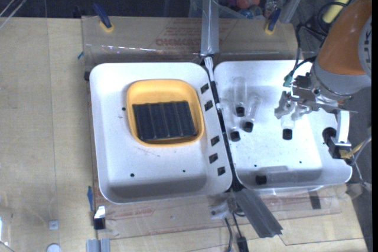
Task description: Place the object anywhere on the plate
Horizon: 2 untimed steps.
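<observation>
Hovering gripper (pixel 289 110) over right bin (pixel 307 171); small black object (pixel 287 134) just below; jaw state unclear.

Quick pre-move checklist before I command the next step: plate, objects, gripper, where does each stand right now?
1. Plate sits in the left bin: ok.
2. Plate free to receive: not ok, a dark ridged block covers most of it.
3. Clear tubes with black caps lie in the right bin: ok.
4. Gripper is over the right bin: ok.
5. Something held in the jaws: cannot tell.
</observation>
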Available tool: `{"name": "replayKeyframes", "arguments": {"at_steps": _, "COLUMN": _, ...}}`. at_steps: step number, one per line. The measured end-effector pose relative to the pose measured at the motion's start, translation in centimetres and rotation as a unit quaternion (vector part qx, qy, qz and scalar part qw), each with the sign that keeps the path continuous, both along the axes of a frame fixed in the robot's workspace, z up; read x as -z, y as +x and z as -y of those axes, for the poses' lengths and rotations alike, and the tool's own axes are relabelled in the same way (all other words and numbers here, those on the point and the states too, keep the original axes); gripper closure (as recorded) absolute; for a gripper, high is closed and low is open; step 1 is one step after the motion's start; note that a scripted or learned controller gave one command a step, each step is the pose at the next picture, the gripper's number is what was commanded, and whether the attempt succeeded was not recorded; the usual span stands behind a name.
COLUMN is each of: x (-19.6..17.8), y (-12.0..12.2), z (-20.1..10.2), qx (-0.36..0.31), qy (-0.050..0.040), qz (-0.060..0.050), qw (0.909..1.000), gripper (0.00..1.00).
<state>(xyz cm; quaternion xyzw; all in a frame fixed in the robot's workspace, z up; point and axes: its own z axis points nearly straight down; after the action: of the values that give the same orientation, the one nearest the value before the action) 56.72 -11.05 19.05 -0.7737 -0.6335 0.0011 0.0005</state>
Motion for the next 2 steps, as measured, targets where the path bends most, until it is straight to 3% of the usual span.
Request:
{"name": "replayKeyframes", "arguments": {"at_steps": 1, "x": 0.0, "y": 0.0, "z": 0.0, "qx": 0.0, "qy": 0.0, "qz": 0.0, "qw": 1.0, "gripper": 0.0}}
{"name": "replayKeyframes", "arguments": {"at_steps": 2, "x": 0.0, "y": 3.2, "z": 7.2, "qx": -0.131, "qy": -0.0008, "qz": 0.002, "qw": 0.9913, "gripper": 0.0}}
